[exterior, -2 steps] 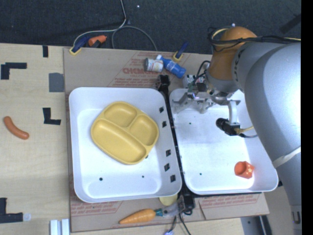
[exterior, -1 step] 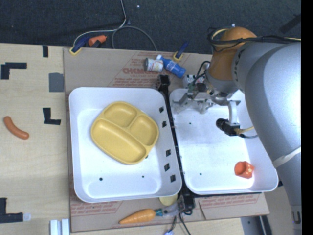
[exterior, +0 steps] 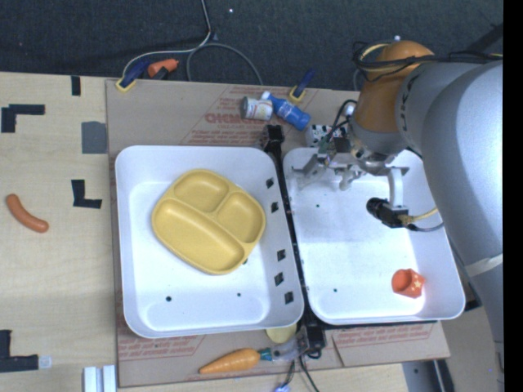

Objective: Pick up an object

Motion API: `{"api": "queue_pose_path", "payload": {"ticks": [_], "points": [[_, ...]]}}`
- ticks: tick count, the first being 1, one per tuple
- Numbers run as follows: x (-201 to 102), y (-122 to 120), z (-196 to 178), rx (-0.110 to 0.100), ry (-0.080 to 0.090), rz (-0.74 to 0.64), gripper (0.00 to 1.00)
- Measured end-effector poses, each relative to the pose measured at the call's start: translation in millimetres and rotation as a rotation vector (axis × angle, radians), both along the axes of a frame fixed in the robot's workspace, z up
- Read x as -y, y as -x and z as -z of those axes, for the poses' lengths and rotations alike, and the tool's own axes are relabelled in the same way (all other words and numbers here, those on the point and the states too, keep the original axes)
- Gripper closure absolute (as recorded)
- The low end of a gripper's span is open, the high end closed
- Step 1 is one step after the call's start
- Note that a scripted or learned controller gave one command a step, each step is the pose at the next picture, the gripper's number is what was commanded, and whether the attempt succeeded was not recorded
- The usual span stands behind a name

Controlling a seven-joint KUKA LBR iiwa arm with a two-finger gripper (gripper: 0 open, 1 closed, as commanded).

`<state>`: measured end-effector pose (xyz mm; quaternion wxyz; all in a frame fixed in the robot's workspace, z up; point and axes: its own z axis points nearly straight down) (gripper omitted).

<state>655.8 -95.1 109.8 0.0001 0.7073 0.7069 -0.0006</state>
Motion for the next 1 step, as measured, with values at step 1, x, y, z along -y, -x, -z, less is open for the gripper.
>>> {"api": "queue_pose_path", "payload": {"ticks": [1], "points": [[1.2,4.4,25.8,0.0,0.002,-0.002,0.0]]}}
